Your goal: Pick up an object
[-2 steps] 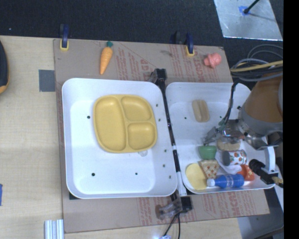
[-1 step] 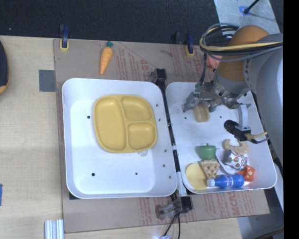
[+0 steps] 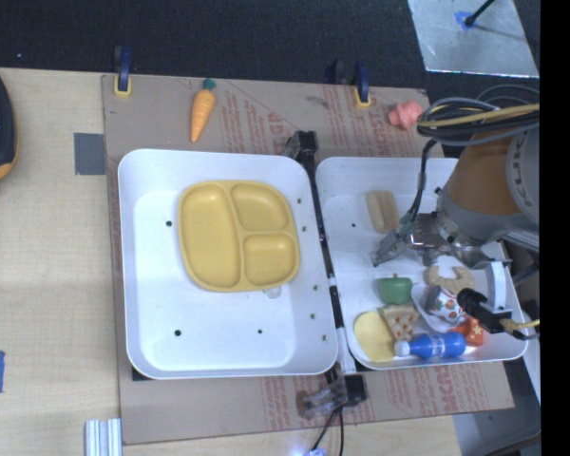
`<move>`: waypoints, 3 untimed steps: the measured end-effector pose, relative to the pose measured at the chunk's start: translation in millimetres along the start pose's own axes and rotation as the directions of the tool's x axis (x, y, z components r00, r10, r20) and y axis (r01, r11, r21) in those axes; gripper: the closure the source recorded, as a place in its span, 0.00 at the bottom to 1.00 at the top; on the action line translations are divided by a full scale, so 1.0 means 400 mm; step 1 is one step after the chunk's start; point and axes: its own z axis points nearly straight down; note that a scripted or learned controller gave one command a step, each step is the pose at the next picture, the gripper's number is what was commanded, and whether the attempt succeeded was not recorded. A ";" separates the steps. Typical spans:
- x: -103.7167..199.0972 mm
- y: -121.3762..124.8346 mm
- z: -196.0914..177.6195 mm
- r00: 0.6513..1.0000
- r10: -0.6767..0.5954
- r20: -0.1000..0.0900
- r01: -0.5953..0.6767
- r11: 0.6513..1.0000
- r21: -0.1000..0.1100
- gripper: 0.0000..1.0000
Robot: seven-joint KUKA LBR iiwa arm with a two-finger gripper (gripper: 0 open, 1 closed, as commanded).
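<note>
Objects for picking lie crowded in the near part of my right white shallow bin (image 3: 361,174): one green block (image 3: 394,289), one pale yellow round disc (image 3: 370,332), one tan cracker-like wedge (image 3: 398,321), one blue-and-white bottle lying on its side (image 3: 429,348), one small red piece (image 3: 471,332) just beside that bottle, and one white cup-like item with a printed face (image 3: 444,304). One tan wooden block (image 3: 382,210) lies apart, farther back in the same bin. My tool (image 3: 391,250) hangs low between that tan block and the green block; its dark fingers look slightly spread and I see nothing between them.

My worries, as judgements: the cluster is so tight that a descent there could land a finger on top of a neighbour, or nudge the bottle into rolling. The green block is close to my fingertips and may simply get pushed aside. The disc looks flat and could slip under the fingers. My cables drape near the bin's right wall and could snag on it.

Elsewhere: one left white shallow bin (image 3: 152,340) holding one yellow three-compartment plastic plate (image 3: 237,234); on the brown cardboard-covered counter (image 3: 266,112), far side, one orange toy carrot (image 3: 201,110) and one pink lump (image 3: 406,114).
</note>
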 end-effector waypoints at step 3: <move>0.204 0.008 -0.266 1.000 -0.011 0.000 0.011 1.000 -0.021 1.00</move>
